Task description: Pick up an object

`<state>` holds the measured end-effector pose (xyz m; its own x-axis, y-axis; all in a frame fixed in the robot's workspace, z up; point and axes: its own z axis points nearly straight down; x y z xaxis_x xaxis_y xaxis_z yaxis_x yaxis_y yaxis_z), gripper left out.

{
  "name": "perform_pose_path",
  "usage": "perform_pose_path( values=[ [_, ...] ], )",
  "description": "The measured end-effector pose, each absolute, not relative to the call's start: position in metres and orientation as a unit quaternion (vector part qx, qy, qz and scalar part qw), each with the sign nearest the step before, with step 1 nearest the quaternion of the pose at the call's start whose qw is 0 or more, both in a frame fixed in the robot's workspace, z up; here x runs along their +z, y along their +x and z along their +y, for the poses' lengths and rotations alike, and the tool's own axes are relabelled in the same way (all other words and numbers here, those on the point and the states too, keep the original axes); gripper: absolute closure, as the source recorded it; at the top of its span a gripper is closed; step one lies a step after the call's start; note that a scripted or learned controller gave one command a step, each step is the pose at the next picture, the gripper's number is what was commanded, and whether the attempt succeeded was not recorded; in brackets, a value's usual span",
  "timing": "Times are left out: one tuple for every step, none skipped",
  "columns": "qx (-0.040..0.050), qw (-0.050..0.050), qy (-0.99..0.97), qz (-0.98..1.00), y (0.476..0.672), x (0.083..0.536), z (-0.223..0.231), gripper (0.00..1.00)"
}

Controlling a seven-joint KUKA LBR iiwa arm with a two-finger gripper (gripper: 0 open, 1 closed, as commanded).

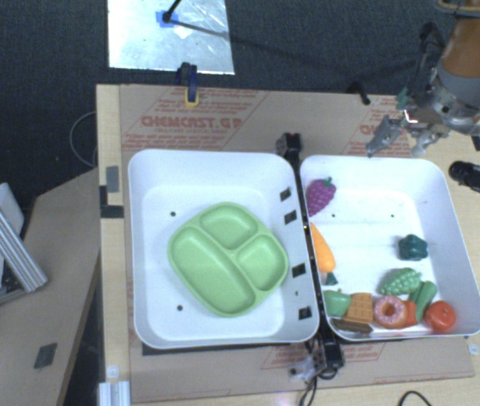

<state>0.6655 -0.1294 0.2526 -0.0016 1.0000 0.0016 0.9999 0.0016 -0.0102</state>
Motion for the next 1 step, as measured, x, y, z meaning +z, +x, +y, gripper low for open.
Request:
perform_pose_path(
  values=[
    [-0.0005,-0.001,-0.706,-0.708,0.6674,0.2605,-0.1291,0.0]
  ],
)
